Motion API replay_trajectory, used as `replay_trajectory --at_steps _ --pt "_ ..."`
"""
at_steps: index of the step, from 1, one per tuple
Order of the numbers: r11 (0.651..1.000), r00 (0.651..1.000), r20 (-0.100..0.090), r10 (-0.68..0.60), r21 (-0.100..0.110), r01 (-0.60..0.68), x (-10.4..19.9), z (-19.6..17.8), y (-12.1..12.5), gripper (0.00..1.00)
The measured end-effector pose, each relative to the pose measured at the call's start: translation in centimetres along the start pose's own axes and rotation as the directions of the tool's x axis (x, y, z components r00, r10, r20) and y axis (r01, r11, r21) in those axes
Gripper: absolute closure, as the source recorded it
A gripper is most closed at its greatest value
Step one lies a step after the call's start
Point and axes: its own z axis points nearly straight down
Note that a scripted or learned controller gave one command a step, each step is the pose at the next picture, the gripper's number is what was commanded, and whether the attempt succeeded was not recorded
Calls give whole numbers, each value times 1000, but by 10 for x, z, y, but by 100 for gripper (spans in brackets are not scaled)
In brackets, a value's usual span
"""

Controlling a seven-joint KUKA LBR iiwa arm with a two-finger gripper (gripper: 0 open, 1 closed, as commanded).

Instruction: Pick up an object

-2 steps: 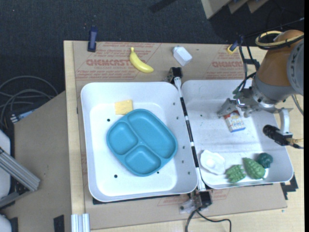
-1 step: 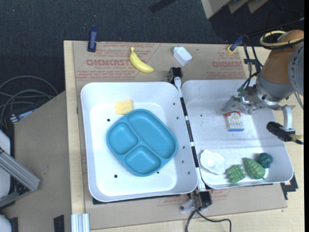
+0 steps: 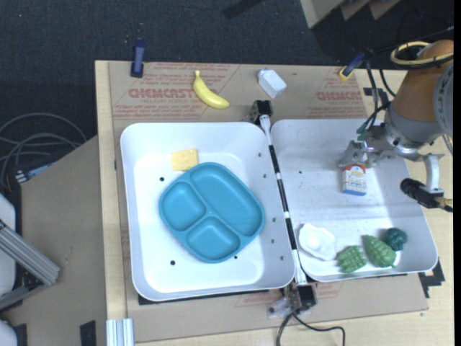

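My gripper hangs over the upper part of the right bin, with the grey arm and its orange band coming in from the right. Directly below it, touching or nearly touching its tip, stands a small white, orange and blue carton. Near this bin's front edge lie a white crumpled object, two green knobbly toys and a dark teal object. The left bin holds a blue divided plate and a yellow block.
On the cardboard behind the bins lie a banana and a small white block. Clamps sit at the back edge. A black hinge strip runs between the two bins. Cables trail off the bench's left side.
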Motion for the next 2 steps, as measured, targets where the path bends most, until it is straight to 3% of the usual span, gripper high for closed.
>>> replay_trajectory --at_steps 1,2 --pt "1000 1000 -4 -1 4 1 69 10 -26 100" --pt "1000 1000 -4 -3 3 3 190 -91 -30 100"
